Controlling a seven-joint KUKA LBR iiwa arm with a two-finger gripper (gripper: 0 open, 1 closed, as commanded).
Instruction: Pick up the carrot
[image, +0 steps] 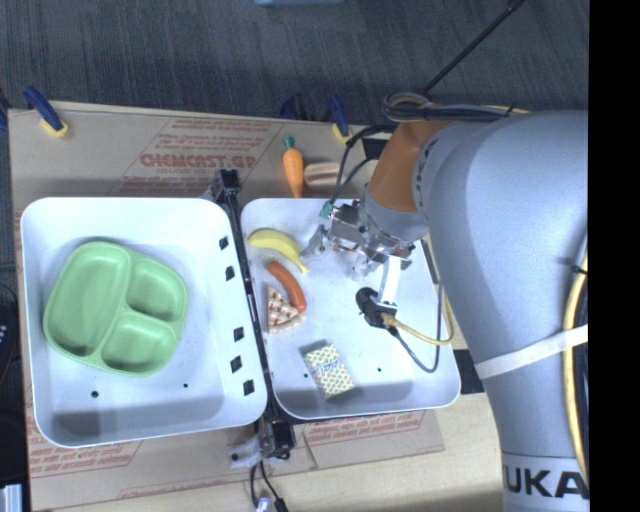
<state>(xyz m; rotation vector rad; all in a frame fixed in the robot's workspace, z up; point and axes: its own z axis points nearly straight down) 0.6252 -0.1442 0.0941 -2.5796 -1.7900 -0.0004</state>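
arm (500, 250): big grey body, orange band above the wrist, comes in over the far right part of the right bin.
left bin (60, 400): beside the right bin, touching along the middle divider; holds a green divided plate (115, 305).
right bin (400, 385): landmark; inside it a banana (275, 242), a sausage (287, 281), a pizza slice (282, 312) and a wrapped snack (329, 370).
gripper (352, 238): low over the far half of the right bin, just right of the banana; finger state cannot be told, metal parts blur together.
carrot (292, 170): outside the right bin, just beyond its far rim, on the cardboard, lying along the bench with the green top pointing away.
carrot look: small, orange, tapered, green stub.
carrot handling: likely a light, stiff toy with a smooth skin that may slip; best gripped across the thick middle.
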